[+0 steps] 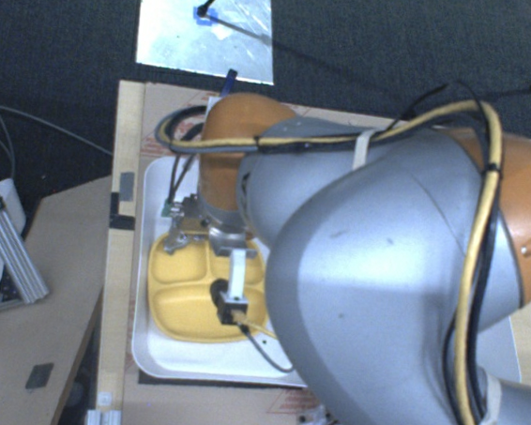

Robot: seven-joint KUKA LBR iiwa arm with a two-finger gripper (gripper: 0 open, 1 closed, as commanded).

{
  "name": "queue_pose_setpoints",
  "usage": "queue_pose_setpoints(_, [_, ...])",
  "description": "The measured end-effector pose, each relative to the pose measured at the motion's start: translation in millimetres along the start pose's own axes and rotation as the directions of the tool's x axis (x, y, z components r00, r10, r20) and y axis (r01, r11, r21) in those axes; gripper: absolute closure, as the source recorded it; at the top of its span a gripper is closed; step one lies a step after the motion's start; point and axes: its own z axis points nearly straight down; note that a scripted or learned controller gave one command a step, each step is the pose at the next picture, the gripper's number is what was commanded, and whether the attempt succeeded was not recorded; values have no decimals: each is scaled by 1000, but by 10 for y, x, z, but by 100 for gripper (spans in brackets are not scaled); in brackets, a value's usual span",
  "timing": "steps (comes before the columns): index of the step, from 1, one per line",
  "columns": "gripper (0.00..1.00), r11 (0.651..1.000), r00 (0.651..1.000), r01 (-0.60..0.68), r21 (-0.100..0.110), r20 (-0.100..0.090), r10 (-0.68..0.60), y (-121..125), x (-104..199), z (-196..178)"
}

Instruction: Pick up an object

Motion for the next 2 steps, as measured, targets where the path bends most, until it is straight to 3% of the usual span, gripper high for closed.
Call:
queue_pose_setpoints(1, [100,1000,1000,0,-12,3,0,34,-26,-133])
queue_pose_setpoints(2, [100,1000,1000,-2,-10,-10,2,-660,53,-588])
